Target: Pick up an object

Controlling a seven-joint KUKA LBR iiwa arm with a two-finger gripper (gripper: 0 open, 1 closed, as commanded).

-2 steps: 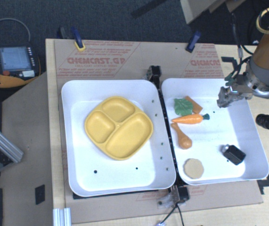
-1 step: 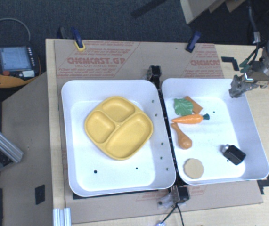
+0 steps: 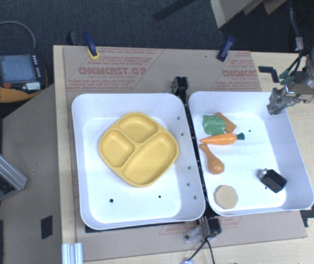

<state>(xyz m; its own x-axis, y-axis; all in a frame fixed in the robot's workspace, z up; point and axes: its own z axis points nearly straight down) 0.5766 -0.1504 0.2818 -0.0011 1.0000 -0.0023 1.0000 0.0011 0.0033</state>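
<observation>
Your arm reaches in from the right, its tool poised over the right bin's upper right rim, grip state impossible to tell. The carrot lies in that bin, well apart.

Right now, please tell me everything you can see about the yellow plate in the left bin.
The yellow plate looks like matte plastic, rounded, with three compartments: two small ones toward the far side, one large toward the near right. It lies flat, open side up, turned at a slant, near the middle of the left bin, resting on the bin's floor.
</observation>
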